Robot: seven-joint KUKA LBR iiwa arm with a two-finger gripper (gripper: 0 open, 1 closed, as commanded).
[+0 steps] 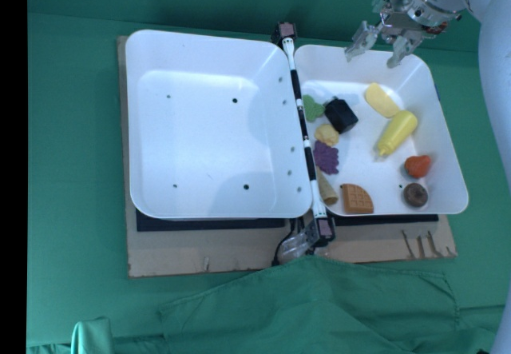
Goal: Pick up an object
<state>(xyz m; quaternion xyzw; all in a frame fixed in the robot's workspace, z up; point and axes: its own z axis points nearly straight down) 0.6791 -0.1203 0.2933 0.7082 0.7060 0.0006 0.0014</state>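
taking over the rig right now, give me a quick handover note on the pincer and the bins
Pincer: open, holding nothing, above the far edge of the right bin.
Right bin holds: yellow bottle, yellow piece, black block, purple grapes, waffle, red item, brown donut.
Done: nothing picked yet.
Left: descend, grasp one object, lift.
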